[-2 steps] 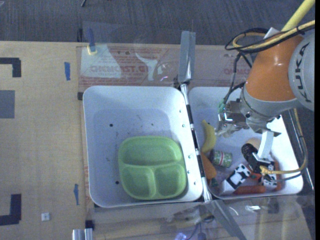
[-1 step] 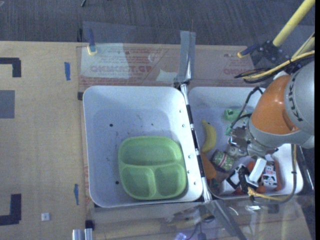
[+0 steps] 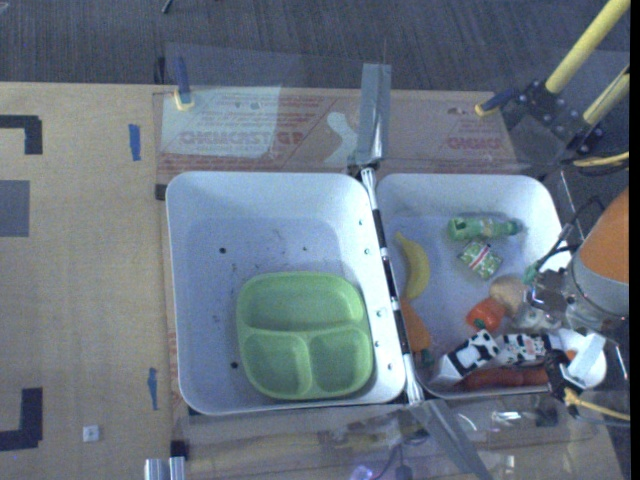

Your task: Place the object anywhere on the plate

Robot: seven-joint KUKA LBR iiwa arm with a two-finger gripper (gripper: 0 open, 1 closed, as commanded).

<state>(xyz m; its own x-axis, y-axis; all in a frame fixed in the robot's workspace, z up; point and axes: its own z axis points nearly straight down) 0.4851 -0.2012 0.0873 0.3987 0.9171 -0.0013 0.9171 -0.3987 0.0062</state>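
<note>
My gripper (image 3: 545, 313) hung low over the lower right corner of the right-hand white bin (image 3: 452, 190), the arm's orange band showing at the frame's right edge; whether it was open or closed I could not tell, since the wrist hid its working end. Nothing visibly sat in it, so I judged the picking step not yet done. The light green three-compartment plastic plate (image 3: 303, 335) lay flat in the lower part of the left-hand white bin (image 3: 200, 268), bare and waiting, well apart from my tool across the divider. The candidates were heaped in the right bin: a black-and-white cow-patterned toy (image 3: 490, 350) just beside my gripper, a red elongated piece (image 3: 505, 377) along the bin's lower wall, an orange rounded toy (image 3: 485, 315), a yellow banana (image 3: 413, 265) by the divider, and a green bottle (image 3: 482, 228) higher up. I probably hovered there because the clutter was densest at that corner.
</note>
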